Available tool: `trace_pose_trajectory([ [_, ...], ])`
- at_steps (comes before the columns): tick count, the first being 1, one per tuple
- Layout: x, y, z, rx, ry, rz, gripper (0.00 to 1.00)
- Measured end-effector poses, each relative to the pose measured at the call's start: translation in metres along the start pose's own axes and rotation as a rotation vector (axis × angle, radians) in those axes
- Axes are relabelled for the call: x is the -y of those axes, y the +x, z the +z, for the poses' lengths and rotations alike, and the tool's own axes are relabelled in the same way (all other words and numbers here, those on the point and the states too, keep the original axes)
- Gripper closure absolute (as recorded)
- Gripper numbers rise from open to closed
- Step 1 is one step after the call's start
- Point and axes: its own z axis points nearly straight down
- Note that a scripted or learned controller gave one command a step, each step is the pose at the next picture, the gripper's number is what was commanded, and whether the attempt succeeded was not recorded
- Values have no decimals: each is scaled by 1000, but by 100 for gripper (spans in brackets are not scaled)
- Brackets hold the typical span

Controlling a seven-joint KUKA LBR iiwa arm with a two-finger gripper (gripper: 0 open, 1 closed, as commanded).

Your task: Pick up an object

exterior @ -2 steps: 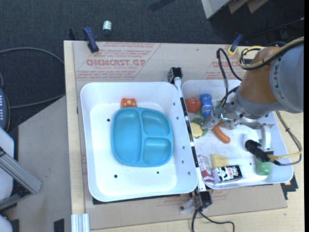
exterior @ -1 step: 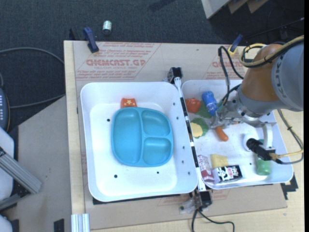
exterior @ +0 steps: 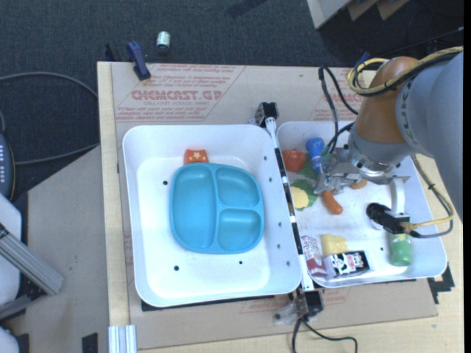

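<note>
The gripper (exterior: 329, 184) hangs low in the right bin (exterior: 434, 259), the orange carrot-like piece (exterior: 333, 204) just below it, lying diagonally (finger spread: cannot tell).

Blue clamp (exterior: 137, 59) + small bulb (exterior: 163, 41) beyond bench corner.

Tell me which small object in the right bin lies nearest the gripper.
The orange carrot-like piece, just below the gripper. The green object and the yellow block lie farther toward the bin's near edge.
</note>
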Motion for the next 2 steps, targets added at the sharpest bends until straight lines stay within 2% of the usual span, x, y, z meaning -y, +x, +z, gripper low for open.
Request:
trace_pose_trajectory([
  [1,0,57,-100,-2,-50,-6,100],
  [2,52,90,-101,-3,-46,-6,100],
])
